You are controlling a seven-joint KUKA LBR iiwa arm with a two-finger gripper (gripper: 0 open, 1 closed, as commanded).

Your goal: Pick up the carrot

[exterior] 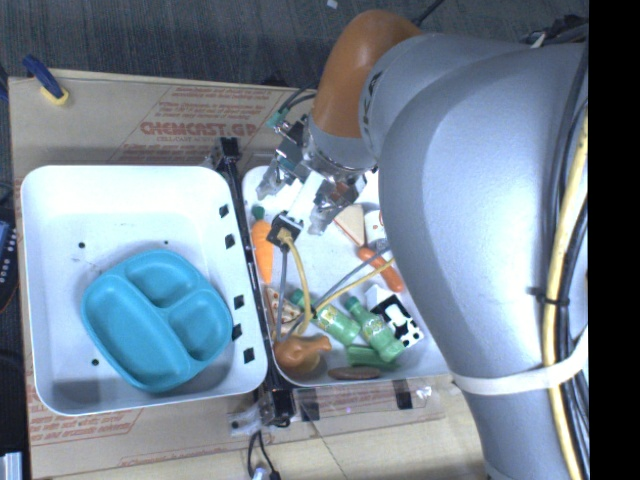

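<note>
Right bin [437, 366], smooth white plastic, holds the clutter. Carrot [263, 249]: orange, tapered, matte; lies against the bin's left wall, long axis running along that wall, thick end toward the far edge. Pincer [310, 196], metallic, hangs over the bin's far end just beside the carrot's upper end; fingers spread, nothing between them. Left bin [60, 193] carries a glossy blue three-compartment tray [155, 318].

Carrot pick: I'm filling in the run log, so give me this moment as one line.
gripper: above right bin | carrot: lying by left wall, not held | blue tray: left bin
</note>
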